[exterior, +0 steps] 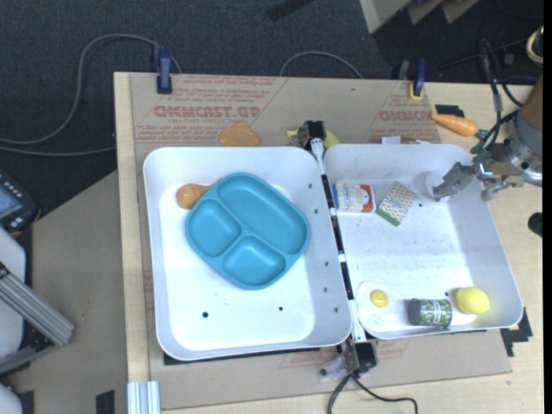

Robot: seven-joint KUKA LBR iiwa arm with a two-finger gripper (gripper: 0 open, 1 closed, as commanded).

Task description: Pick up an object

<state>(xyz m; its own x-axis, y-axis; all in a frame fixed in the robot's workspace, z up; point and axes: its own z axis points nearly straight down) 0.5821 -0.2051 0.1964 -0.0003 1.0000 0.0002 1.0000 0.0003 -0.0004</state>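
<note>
The claw [470, 179] hangs over the far right corner of the right bin [496, 231], reaching in from the right, its two grey fingers [448, 182] spread apart and closed on nothing. The white floor of the bin lies bare beneath them.

Nearest to it, to the left on the bin floor, lies a small green-speckled packet [396, 203], tilted, and just beyond that a white carton with a red patch [354, 197] close to the bin's left wall. Both are apart from the claw. Along the near edge of the same bin, well apart from the claw, sit a yellow lemon [472, 300], a dark can [429, 312] lying on its side just beside it, and a small yellow piece [378, 298] further left.

The left bin [172, 317] holds a blue divided plate [247, 229], with an orange item [189, 195] touching its far left edge.

On the table [129, 162] outside the bins, an orange carrot [455, 125] lies beyond the right bin's far corner, and a pale orange lump [239, 134] lies beyond the left bin.
</note>
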